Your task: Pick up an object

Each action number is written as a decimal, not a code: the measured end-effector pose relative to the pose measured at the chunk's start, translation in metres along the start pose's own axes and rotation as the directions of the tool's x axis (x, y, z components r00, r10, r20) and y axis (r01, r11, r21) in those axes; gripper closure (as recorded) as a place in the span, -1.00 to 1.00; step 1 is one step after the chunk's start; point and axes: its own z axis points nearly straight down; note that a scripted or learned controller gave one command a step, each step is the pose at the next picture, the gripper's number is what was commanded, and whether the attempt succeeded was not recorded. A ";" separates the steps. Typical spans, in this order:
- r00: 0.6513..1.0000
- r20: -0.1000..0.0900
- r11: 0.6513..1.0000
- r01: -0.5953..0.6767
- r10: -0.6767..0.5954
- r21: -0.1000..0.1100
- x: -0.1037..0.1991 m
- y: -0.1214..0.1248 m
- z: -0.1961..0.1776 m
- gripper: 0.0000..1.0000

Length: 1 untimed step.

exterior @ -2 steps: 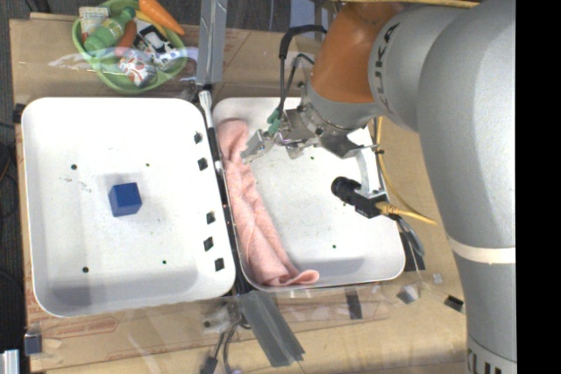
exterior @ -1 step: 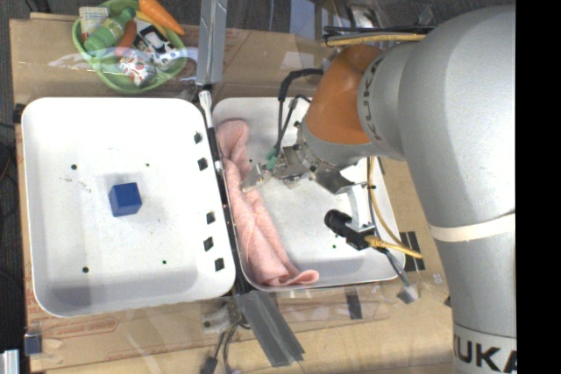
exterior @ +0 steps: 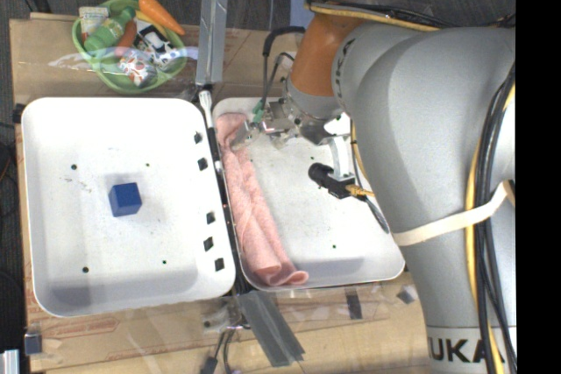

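Tool (exterior: 256,125) over pink cloth (exterior: 255,208) in right bin (exterior: 351,263), grip state unclear; blue cube (exterior: 125,199) in left bin (exterior: 53,123).

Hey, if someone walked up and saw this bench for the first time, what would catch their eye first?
Probably the big grey arm on the right, bent over the right bin with its end effector near the top end of a pink rolled cloth lying along that bin's left wall. Next, the lone blue cube in the left bin, and the green bowl of toy food behind it.
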 end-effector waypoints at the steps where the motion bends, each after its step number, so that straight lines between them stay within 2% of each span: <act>1: 1.000 0.000 1.000 0.010 -0.010 0.000 -0.004 -0.047 0.000 -1.00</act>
